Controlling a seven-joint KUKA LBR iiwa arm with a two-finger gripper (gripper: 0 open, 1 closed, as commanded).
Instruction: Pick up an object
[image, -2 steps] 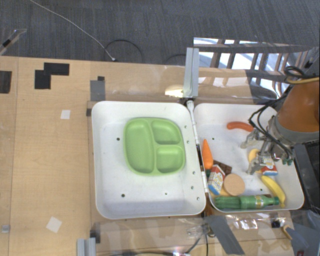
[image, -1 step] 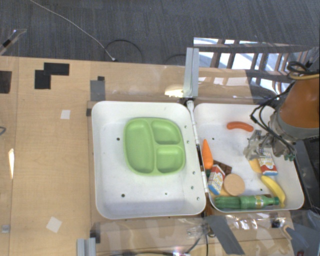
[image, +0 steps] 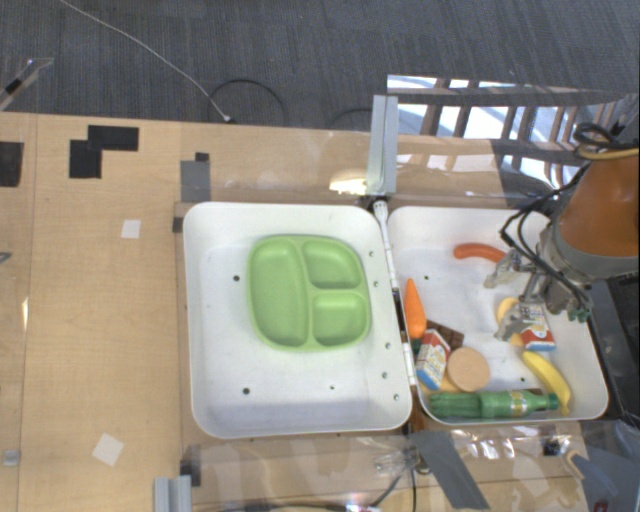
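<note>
Nearest, a green bottle (image: 492, 404) lies along the right bin's (image: 440, 230) front wall, a curved yellow banana (image: 547, 378) just behind. The gripper (image: 524, 305) hangs over a small red, white and blue object (image: 537, 335); whether it grips, I cannot tell. Farther back lies an orange sausage-like piece (image: 478, 252).

Pale wood-grain counter (image: 90, 330), matt. Both bins (image: 300, 415) look smooth white plastic with a soft sheen. The green plate (image: 305, 292) is matt plastic, the bottle (image: 490, 404) glossy green, the tool (image: 528, 300) bare metal.
</note>
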